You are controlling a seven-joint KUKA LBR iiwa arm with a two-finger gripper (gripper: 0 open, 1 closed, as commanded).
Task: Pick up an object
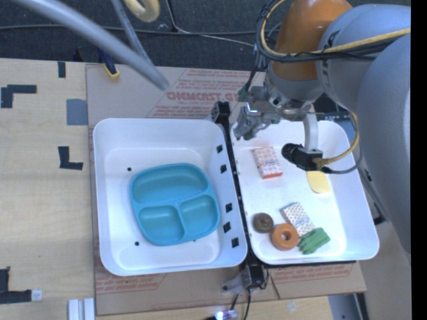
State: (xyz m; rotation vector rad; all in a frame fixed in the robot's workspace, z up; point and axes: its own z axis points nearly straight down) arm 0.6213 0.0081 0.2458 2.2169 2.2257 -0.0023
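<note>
Nearest us in the right white bin (pixel 360 245) lie a green toy (pixel 313 241), orange ring (pixel 285 236) and brown doughnut (pixel 263 222); farther, the small red-patterned box (pixel 266 161) sits under our gripper (pixel 248 127), grip unreadable, nothing visibly held

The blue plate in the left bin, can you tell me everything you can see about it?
The blue plate is a light blue tray with rounded corners that looks like smooth plastic. Raised ridges split it into three compartments: one wide one along the far side and two smaller ones nearer the camera. It lies flat, turned a bit askew, on the floor of the left white bin, near its middle. Nothing sits in it, and it touches only the bin floor.
</note>
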